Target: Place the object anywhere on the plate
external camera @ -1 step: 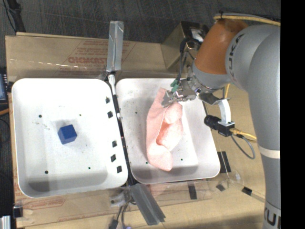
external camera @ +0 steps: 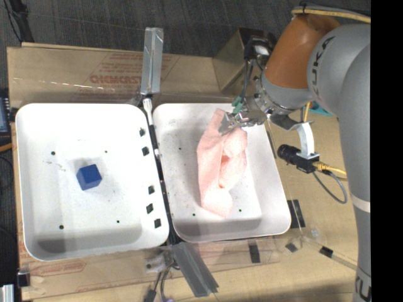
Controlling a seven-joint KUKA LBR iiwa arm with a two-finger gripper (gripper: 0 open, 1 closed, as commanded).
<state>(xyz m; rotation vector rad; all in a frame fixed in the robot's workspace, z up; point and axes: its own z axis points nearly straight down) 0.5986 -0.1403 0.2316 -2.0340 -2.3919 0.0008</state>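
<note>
A pink cloth (external camera: pixel 220 165) hangs and trails down the middle of the right bin (external camera: pixel 182 219), its lower end resting on the bin floor. Its top corner is pinched in my gripper (external camera: pixel 232 122), which is shut on it near the bin's back right corner. A small blue cube (external camera: pixel 89 176) lies on the floor of the left bin (external camera: pixel 38 137), left of centre and far from the gripper.
The grey arm with its orange band (external camera: pixel 296 55) comes in from the right, above the right bin's back edge. A metal divider post (external camera: pixel 151 61) stands behind the gap between the bins. Cardboard bench surface surrounds both bins.
</note>
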